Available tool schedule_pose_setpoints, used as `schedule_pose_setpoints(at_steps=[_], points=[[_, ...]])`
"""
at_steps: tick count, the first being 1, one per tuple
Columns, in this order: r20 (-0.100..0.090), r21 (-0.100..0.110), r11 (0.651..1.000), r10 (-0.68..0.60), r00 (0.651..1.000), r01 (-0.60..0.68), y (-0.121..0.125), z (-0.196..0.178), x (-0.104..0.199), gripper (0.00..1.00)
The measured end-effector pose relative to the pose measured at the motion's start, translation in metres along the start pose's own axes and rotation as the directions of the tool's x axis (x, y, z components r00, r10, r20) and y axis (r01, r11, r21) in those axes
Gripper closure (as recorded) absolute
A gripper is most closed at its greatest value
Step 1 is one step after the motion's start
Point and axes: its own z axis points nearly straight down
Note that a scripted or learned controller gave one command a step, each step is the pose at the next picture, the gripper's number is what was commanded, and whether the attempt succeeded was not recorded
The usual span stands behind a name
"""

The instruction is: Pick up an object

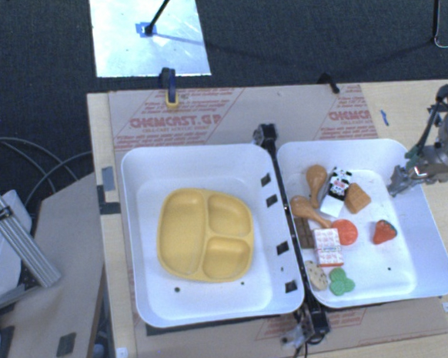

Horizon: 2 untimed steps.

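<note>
Claw (403,177) (low) over right bin's (428,270) edge

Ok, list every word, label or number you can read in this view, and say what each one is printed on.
"CHEMCAST GP" in red, on the protective sheet above the left bin.
"CHEMCAST", red and slanted, again on that sheet, above the right bin; smaller print beneath is too blurred to read.
The red-and-white packet in the right bin carries print too small to read.

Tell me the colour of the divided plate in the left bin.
Pale yellow; the divided plate shows plainly in the camera view.
</note>
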Motion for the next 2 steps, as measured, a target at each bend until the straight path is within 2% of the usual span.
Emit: schedule_pose_setpoints(at_steps=[2], points=[[0.0,-0.007,1.0,-0.012,1.0,0.012,0.003,-0.021,0.001,1.0]])
